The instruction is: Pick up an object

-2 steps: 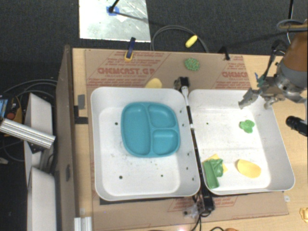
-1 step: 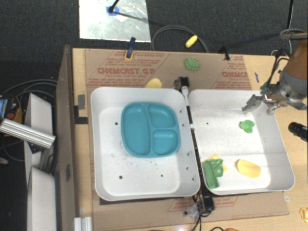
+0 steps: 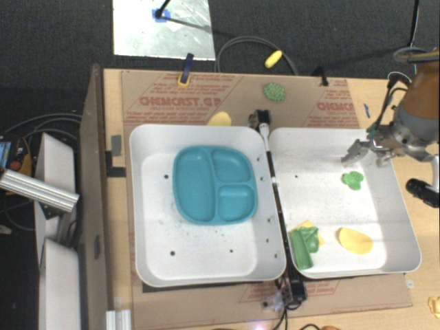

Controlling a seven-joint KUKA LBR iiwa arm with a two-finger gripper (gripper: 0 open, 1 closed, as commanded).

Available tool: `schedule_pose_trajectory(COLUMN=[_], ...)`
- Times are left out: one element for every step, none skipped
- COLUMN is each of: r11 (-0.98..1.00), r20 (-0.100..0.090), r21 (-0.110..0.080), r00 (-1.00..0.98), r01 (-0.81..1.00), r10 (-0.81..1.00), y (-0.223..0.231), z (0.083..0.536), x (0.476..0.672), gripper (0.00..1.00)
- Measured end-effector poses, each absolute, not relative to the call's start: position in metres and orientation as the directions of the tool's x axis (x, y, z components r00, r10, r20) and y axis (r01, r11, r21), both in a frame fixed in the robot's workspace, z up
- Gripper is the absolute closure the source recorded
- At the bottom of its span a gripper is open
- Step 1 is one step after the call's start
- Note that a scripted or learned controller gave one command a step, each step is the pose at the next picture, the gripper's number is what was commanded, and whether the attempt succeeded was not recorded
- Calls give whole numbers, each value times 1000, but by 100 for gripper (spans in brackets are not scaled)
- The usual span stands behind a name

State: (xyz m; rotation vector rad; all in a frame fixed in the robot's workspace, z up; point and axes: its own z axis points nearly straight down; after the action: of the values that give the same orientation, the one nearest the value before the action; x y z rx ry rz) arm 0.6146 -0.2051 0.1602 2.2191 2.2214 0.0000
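1. Grey pincer (image 3: pixel 359 151) hangs over the right bin (image 3: pixel 405 232), upper right of frame, fingers spread, gripping nothing.
2. Green toy (image 3: pixel 353 180) lies just below it.
3. Yellow piece (image 3: pixel 355 240) rests lower right.
4. Blue divided tray (image 3: pixel 214 185) fills the left bin (image 3: pixel 148 205).

A blue divided tray (image 3: pixel 214 185) lies in the left bin (image 3: pixel 148 253). In the right bin (image 3: pixel 395 253), a small green piece (image 3: pixel 353 180) sits toward the far right, a yellow object (image 3: pixel 355 240) near the front, and a green object (image 3: pixel 304 244) at the near left corner. The pincer (image 3: pixel 363 150) hangs above the right bin's far side, apart from the green piece.
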Motion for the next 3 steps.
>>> schedule_pose_trajectory(r11=[1,0,3], r20=[0,-4,0], r21=[-2,11,-2], r00=[-1,0,-3], r01=[1000,1000,1000], r10=[1000,1000,1000], y=[-206,-207,-206], z=[97,196,130], x=[614,607,613], gripper=[0,0,0])
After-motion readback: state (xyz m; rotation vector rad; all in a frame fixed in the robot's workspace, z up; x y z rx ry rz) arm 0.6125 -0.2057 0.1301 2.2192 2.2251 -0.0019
